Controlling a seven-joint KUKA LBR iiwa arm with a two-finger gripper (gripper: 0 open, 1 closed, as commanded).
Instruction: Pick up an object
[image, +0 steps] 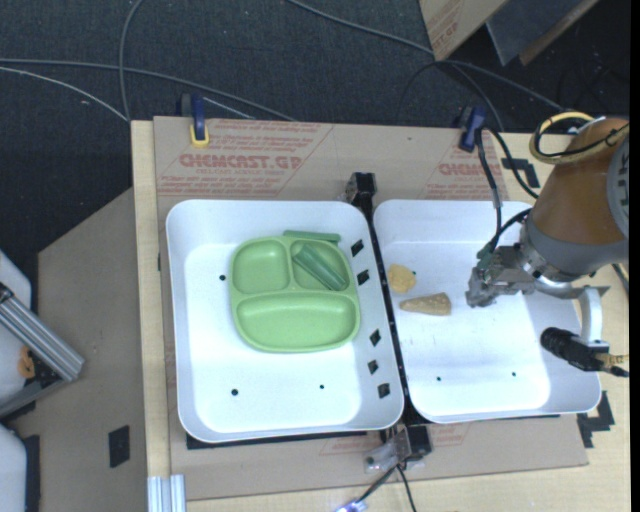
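The right bin (480, 385) holds two small tan pieces near its left wall: a rounded one (401, 278) and, just below it, a longer wedge-shaped one (426, 304). My gripper (482, 291) hangs low over the right bin, a short way to the right of the wedge piece, with a bare strip of bin floor between them. The grey and orange arm (578, 205) comes in from the right above it. In the left bin (270, 400) lies a green divided plate (293, 296) with a green object in its upper right compartment.
Black clips run along the seam between the two bins (372, 300). A black part of the arm (572, 347) overhangs the right bin's right side. Blue clamps (199, 117) hold the cardboard base at the back. Cables lie on the dark floor beyond.
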